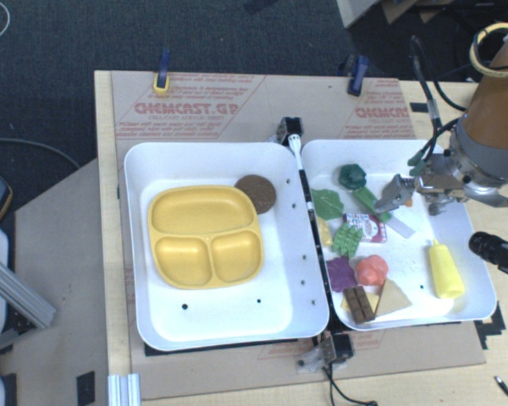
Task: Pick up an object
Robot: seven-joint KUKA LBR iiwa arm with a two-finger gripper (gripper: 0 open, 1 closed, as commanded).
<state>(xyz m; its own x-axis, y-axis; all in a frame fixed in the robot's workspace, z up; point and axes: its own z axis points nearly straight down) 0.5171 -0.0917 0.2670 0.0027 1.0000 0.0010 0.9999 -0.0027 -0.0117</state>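
Observation:
My gripper point(395, 196) hangs low over the middle of the right bin point(483, 299), reaching in from the right below the orange-banded wrist. Its tip sits just right of a green stick-shaped piece point(368, 200) and above a white and pink packet point(365, 226); whether it touches either I cannot tell. Nearby lie a dark green lump point(351, 176), a light green leaf point(326, 202), a knobbly green piece point(347, 241), a purple piece point(340, 271), a red-orange ball point(372, 269), a brown bar point(358, 304), a tan wedge point(392, 297) and a yellow bottle shape point(445, 270).
The left bin point(144, 311) holds a yellow divided plate point(205, 233) and a brown round disc point(256, 192) at its upper right. A black divider with clamps point(303, 201) runs between the bins. Cables hang by the arm at the right.

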